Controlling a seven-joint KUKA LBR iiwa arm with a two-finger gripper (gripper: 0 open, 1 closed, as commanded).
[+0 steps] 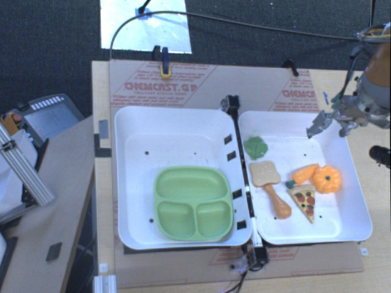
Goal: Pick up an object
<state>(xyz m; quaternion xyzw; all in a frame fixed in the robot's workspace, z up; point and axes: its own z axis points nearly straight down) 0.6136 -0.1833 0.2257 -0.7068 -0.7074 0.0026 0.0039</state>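
Note:
The right bin [342,224] holds several toy foods. A green leafy piece [255,146] lies near its left wall, with a slice of bread [264,173] just below it. A brown drumstick-shaped piece [278,204] extends from the bread toward the front. An orange carrot [304,173], an orange pumpkin [327,179] and a pizza slice [304,200] sit together further right. My gripper [330,128] hovers over the bin's back right corner, above and behind the pumpkin. It is open, with nothing between its fingers.
The left bin [140,133] carries a green divided plate [194,203] in its front half. A black clip strip [238,163] runs along the seam between the bins. A cable [244,22] crosses the dark floor behind the bench.

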